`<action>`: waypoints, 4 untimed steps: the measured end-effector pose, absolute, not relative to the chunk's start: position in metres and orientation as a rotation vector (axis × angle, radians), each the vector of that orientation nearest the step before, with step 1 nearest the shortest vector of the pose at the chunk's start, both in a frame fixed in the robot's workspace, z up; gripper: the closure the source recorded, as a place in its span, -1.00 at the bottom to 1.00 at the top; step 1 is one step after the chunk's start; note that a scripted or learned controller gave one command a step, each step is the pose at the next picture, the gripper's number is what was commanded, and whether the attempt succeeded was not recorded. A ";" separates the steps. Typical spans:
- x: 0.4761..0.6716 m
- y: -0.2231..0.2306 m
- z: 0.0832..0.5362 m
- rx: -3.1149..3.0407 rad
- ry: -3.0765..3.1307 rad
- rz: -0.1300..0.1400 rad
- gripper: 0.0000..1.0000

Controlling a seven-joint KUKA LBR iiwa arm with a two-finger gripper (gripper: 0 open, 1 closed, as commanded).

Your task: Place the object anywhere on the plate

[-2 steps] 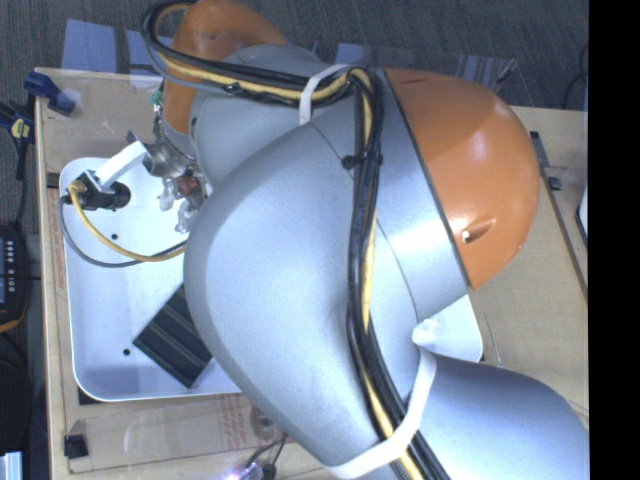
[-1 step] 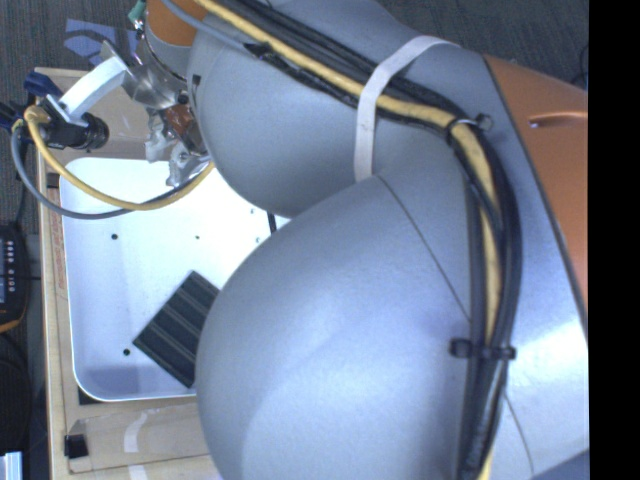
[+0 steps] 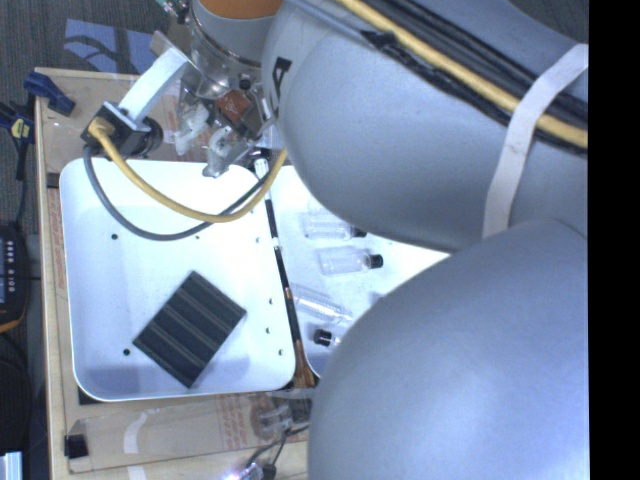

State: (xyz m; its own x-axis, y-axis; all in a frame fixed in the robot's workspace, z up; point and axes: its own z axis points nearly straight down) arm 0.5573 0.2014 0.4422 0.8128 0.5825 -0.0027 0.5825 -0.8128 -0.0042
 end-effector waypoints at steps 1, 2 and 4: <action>0.512 0.120 0.346 -2.935 -1.113 0.013 1.00; 0.479 0.142 0.162 -2.953 -1.057 0.015 1.00; 0.475 0.219 0.295 -2.709 -1.584 0.007 1.00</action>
